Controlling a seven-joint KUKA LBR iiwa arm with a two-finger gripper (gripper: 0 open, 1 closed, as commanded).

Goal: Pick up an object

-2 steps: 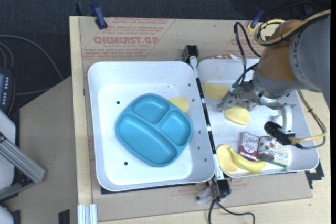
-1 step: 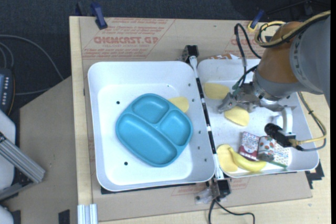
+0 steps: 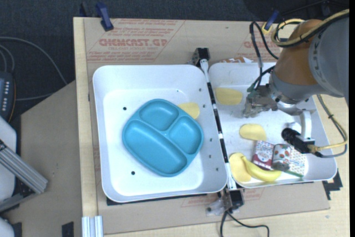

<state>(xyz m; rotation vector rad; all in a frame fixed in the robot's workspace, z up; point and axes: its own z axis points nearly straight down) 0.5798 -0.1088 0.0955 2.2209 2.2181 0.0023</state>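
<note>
The hand hangs low in the right bin, between 2 yellow pieces and, seemingly lining up a pick, though I cannot tell its grip state.

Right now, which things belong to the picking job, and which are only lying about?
For the job: gripper; pale yellow oval pieces; yellow banana; red and white packet.
Lying about: blue divided plastic plate; blue clamp; cardboard bench top.

The bench bears two white bins — left bin, right bin.
</note>
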